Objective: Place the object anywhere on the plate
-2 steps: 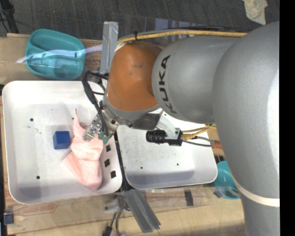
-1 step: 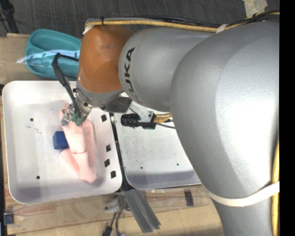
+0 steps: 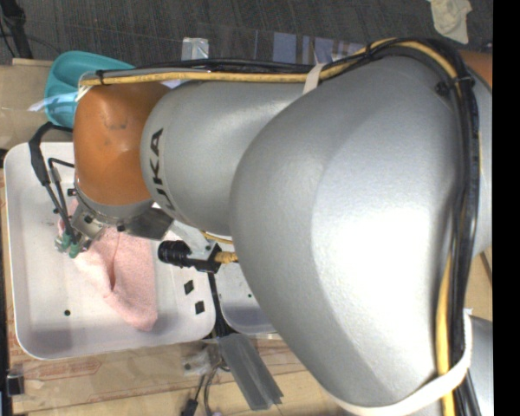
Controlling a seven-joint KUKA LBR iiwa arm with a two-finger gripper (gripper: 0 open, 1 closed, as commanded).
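Pink cloth (image 3: 126, 276) lies in the left white bin (image 3: 35, 328); claw (image 3: 72, 239) state unclear.

This looks like a robotics lab. A large grey industrial arm (image 3: 347, 206) with an orange band (image 3: 113, 150) and bundled cables (image 3: 243, 74) reaches over a wooden bench (image 3: 61, 367) that carries shallow white bins (image 3: 22, 258). Dark carpet (image 3: 199, 7) runs along the top of the frame, with crumpled paper (image 3: 446, 9) at upper right.

You see a soft pink cloth (image 3: 126, 276) lying crumpled in the left bin (image 3: 35, 319), its far end under the arm.
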